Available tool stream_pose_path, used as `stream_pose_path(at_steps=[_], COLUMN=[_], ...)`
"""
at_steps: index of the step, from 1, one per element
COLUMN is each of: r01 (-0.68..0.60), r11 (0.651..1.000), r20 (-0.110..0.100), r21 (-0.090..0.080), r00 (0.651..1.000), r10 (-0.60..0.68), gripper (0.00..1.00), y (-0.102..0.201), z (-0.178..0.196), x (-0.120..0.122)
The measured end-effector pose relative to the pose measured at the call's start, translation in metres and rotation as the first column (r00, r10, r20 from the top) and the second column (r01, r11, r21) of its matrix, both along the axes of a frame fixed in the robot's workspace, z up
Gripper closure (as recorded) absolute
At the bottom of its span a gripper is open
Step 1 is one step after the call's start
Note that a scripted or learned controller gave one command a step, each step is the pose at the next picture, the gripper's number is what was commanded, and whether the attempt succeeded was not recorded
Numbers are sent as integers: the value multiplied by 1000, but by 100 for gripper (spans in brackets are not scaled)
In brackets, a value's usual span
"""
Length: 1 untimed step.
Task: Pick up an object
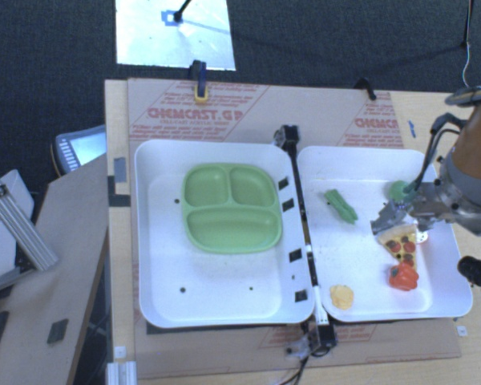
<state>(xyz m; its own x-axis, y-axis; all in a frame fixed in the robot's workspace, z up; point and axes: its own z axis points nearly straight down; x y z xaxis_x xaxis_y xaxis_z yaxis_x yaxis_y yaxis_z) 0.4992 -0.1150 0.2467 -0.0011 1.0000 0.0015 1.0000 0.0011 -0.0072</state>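
In the right bin (361,299) lie several toy foods: a green pickle-like piece (341,205), a pizza slice (402,244), a red pepper-like toy (403,277), a small yellow piece (341,297) and a green round piece (398,190) near the far right. My gripper (394,216) hangs low over the right bin, right at the upper edge of the pizza slice and just below the green round piece. The arm (473,159) comes in from the right edge.
The left bin (156,287) holds a green divided plate (229,208). A black clip strip (297,223) runs between the two bins. A yellow clamp (200,93) sits at the bench's far edge. A grey table stands at the left.
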Motion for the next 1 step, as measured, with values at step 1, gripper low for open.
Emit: stream_pose_path(at_steps=[1], r01=[-2], r11=[1000], r20=[9], r21=[-2], r00=[1000], r10=[2], gripper=[0], y=[0], z=[4], x=[2])
